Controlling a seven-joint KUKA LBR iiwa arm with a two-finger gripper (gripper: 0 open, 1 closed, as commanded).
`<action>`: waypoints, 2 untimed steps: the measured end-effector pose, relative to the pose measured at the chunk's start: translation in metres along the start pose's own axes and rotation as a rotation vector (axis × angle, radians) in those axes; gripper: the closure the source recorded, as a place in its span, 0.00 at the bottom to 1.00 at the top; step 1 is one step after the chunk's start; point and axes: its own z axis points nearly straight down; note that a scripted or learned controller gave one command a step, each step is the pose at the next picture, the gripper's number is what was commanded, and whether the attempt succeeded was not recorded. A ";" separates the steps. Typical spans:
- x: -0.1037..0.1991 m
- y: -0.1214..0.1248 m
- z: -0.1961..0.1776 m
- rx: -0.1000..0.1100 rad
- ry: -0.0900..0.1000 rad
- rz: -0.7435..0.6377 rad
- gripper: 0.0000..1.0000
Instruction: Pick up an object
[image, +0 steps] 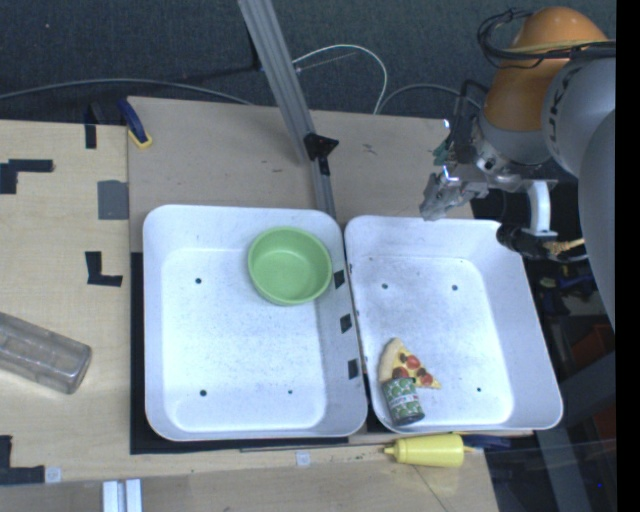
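Observation:
A green bowl (290, 264) sits in the left bin (180, 330) near its back right corner. In the right bin (500, 330) a pizza slice toy (406, 362) lies near the front left, with a small green can (404, 400) right in front of it. My gripper (440, 200) hangs above the right bin's back edge, well away from these objects, with nothing seen between its fingers.
A yellow mustard bottle (432, 450) lies on the bench just in front of the right bin. A clear plastic cylinder (40, 352) rests at the far left. A grey pole (290, 100) slants up behind the bins. Cables trail behind.

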 end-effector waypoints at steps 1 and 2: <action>0.000 0.001 -0.054 -0.001 0.000 0.000 1.00; 0.057 -0.012 -0.034 0.008 0.001 -0.003 1.00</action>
